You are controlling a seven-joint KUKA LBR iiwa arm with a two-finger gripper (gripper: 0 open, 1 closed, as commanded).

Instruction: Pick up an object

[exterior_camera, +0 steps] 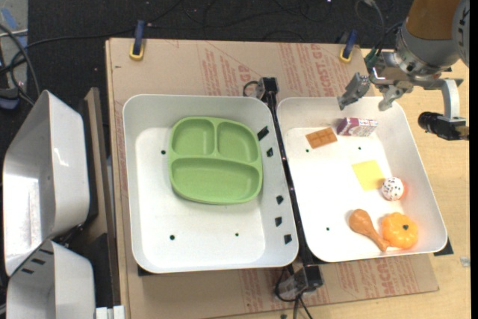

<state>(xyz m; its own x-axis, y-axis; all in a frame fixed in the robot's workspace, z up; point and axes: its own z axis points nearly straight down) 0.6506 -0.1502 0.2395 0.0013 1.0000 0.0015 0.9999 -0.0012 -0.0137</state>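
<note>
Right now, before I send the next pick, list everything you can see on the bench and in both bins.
Left bin: one, white, left half of bench.
Divided plate: one, green, in left bin.
Right bin: one, white, beside the left one.
Cracker: one, orange-brown, right bin, far end.
Small carton: one, purple and white, beside cracker.
Flat square: one, yellow, right bin middle.
Ball: one, white with dark spots, right of square.
Drumstick: one, tan, near end.
Pumpkin: one, orange, beside drumstick.
Clamps: two, yellow, far board edge.
Tool: one, grey, open, above right bin's far edge.
</note>
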